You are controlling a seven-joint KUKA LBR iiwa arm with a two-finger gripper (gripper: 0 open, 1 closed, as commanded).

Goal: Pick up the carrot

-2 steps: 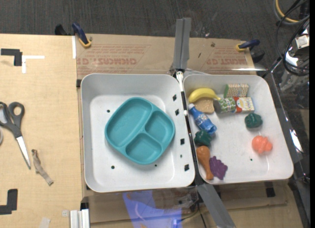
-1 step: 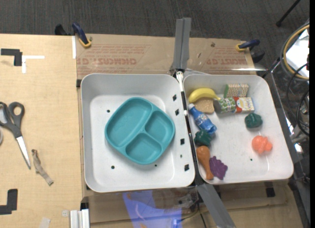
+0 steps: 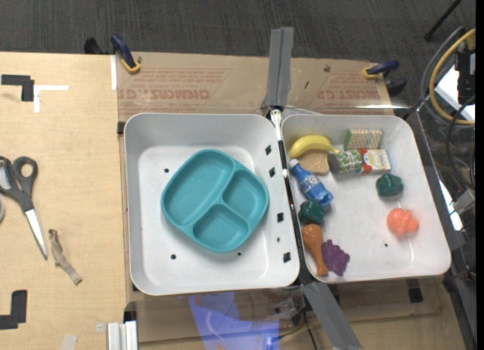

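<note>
The carrot [image 3: 314, 248] is a small orange toy lying along the left wall of the right bin [image 3: 423, 212], near its front corner. A dark green leafy piece [image 3: 311, 212] touches its far end, and purple grapes [image 3: 335, 257] lie against its right side.
The right bin also holds a banana [image 3: 312, 144], a blue bottle [image 3: 310, 183], a small carton [image 3: 361, 161], a box [image 3: 365, 137], a dark green item [image 3: 389, 184] and an orange-pink fruit [image 3: 402, 221]. A teal divided plate [image 3: 215, 200] sits in the left bin [image 3: 144, 227]. Scissors [image 3: 25, 193] lie on the bench at far left.
</note>
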